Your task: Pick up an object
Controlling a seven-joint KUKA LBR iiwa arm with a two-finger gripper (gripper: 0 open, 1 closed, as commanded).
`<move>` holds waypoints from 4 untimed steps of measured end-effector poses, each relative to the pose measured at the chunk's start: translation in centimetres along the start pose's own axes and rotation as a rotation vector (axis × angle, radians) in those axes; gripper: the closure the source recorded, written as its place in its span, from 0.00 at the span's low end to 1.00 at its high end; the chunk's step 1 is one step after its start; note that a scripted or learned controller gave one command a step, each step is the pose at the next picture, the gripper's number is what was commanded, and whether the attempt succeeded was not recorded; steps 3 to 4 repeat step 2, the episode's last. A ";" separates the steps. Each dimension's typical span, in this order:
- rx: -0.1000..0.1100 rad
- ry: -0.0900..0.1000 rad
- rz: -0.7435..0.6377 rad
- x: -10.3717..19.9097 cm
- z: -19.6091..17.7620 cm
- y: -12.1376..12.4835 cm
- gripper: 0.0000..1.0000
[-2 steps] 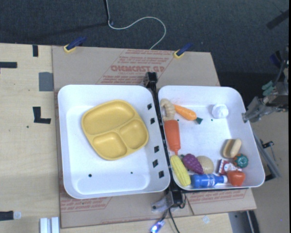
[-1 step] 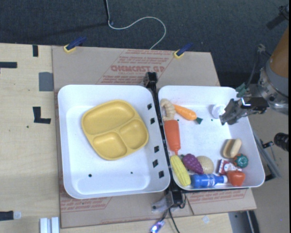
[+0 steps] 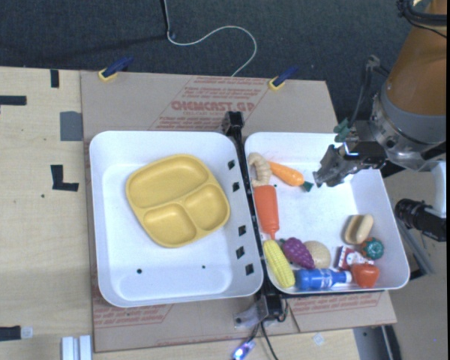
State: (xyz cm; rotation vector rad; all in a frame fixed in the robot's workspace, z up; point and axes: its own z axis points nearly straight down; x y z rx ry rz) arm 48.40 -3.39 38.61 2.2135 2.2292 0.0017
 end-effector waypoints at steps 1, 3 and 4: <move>0.000 0.001 -0.003 7.8 -2.4 0.0 1.00; 0.001 0.000 0.000 13.2 -4.0 0.0 1.00; 0.001 0.000 0.000 13.2 -4.0 0.0 1.00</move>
